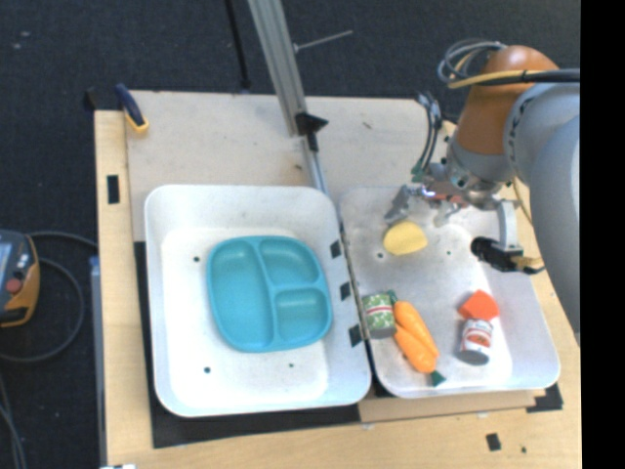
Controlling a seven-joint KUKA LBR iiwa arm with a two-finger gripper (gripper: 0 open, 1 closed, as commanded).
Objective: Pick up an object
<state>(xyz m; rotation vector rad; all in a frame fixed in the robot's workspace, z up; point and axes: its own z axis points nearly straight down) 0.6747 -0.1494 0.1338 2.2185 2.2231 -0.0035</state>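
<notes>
Two shallow white bins sit side by side on the pale wooden bench (215,145). By the clock, with twelve at the far edge, the left bin (176,213) takes the nine o'clock half and the right bin (527,345) the three o'clock half, their inner rims touching along the middle.

Largest among the moving parts is the grey arm (552,135) with its orange band, reaching in from three o'clock and ending over the right bin's twelve o'clock edge. A grey metal post (278,57) rises at a slant from the bench at twelve o'clock, beyond the bins.

Next in size is the blue divided plate (269,291), lying flat near the middle of the left bin.

The gripper (430,203) hangs at the far end of the right bin, its metal fingers spread apart with nothing between them. Just below it, toward six o'clock, lies the yellow lemon-like piece (405,238), close under the fingertips; whether they touch it cannot be told.

At the right bin's six o'clock end lies the orange carrot (415,338), pointing from eleven to five. Touching its nine o'clock side is a small green can (379,314). Toward three o'clock from the carrot, and apart from it, lies a small bottle with a red cap (477,326), the cap at twelve.
</notes>
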